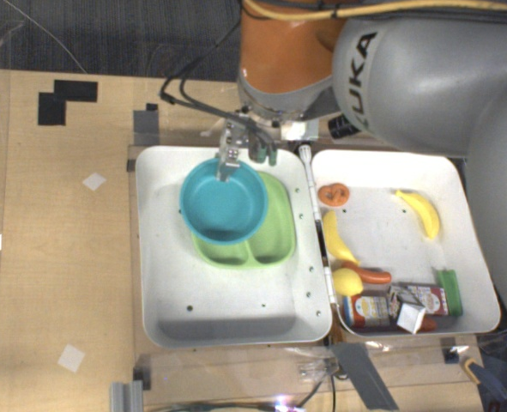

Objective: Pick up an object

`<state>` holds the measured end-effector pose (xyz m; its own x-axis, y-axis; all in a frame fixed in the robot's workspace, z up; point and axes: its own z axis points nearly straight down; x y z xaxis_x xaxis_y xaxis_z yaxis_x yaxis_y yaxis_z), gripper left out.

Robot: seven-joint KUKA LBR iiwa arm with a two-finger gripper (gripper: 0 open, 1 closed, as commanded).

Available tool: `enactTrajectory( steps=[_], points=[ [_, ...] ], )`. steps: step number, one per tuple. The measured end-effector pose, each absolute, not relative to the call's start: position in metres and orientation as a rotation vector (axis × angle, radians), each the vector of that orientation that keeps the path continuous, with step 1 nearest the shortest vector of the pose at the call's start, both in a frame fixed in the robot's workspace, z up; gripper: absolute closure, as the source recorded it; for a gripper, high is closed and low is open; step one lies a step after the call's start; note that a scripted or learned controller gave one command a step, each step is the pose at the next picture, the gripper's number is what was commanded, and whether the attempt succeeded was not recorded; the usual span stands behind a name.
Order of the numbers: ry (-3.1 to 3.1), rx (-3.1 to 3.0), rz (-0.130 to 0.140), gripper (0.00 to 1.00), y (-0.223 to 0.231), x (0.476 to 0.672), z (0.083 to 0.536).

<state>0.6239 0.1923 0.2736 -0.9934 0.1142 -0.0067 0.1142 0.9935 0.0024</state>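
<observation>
Teal bowl (224, 204), mouth up, no long axis, rim pinched by gripper (230, 163) over green tray (270, 239).

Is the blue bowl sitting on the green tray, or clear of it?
Touching. The camera view shows the blue bowl overlapping the green tray, no gap.

We see the arm (425, 67) reaching in from the right and top of the view, its broad grey casing filling the upper right corner. Above the wrist sits the orange band (283, 33), with dark cables running along and past it. Below the band the wrist narrows to a grey flange, and the gripper (240, 154) hangs from it, pointing down over the far edge of the left side of the bench. We cannot make out how its slim metal parts stand at this angle.
</observation>
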Motion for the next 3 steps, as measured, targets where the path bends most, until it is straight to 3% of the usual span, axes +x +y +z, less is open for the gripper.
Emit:
enactTrajectory(
  steps=[1, 2, 3],
  points=[
    [3.117, 0.441, -0.002, 1.0, 0.222, 0.614, 0.144],
    [3.081, 0.545, 0.011, 1.0, 0.235, 0.647, 0.242],
    [3.133, 0.207, -0.001, 1.0, 0.152, 0.618, 0.209]
  ],
)
